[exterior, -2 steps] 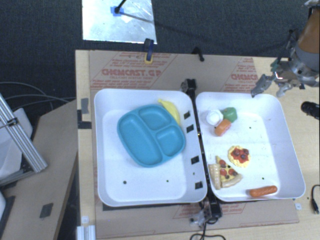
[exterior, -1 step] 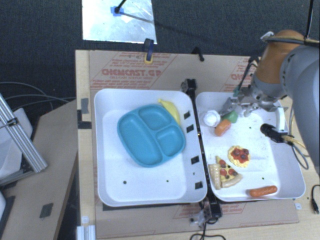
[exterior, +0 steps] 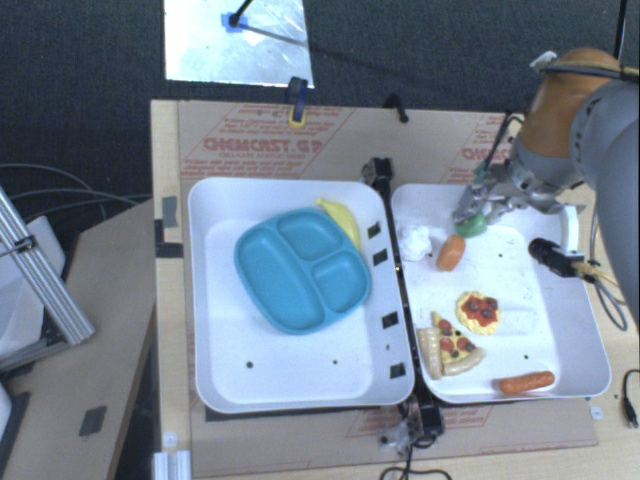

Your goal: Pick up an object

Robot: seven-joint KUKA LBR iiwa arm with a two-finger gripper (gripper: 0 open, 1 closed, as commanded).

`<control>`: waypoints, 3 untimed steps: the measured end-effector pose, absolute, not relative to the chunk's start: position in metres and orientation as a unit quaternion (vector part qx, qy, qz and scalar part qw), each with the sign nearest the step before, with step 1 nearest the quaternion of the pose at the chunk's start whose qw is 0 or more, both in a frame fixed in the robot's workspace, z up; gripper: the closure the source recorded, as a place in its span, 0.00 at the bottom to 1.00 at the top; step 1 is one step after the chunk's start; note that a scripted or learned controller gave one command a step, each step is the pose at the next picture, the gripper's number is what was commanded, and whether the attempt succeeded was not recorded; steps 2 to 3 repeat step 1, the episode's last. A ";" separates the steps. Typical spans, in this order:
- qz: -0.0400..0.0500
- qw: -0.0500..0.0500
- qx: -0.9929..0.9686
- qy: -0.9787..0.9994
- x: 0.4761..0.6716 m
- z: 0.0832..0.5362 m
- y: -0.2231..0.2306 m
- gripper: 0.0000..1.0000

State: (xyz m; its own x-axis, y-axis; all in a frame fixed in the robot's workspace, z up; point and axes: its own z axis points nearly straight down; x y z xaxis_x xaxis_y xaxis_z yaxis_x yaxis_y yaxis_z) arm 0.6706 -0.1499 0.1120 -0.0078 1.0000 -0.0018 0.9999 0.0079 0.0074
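A grey arm's gripper [exterior: 476, 211] hangs low over the far part of the right bin [exterior: 535, 303], its tip at a small green piece [exterior: 471, 224] that lies on the bin floor near the back wall. From this angle it cannot be told whether the gripper is apart, together or clamped on the piece.

Just beside the green piece, toward the middle of the bench, lie an orange piece [exterior: 451, 252] and a white lump [exterior: 414, 239], the lump close to the wall the two bins share. Nearer the camera, a tart [exterior: 478, 311] and a pizza slice [exterior: 450, 348] sit close together, and a sausage [exterior: 526, 382] lies along the bin's front edge. The floor between the tart and the right-hand wall is bare, as is the stretch between the green piece and the tart.

In the left bin [exterior: 225, 363] a blue plate [exterior: 300, 268] takes up the middle, with a banana [exterior: 343, 218] tucked against its far right rim. Bare floor runs along that bin's front and left walls.
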 end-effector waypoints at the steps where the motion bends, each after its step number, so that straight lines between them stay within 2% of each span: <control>1: 0.003 0.002 0.703 0.711 0.632 0.190 -0.067 1.00; 3: 0.003 0.002 0.703 0.711 0.632 0.190 -0.067 1.00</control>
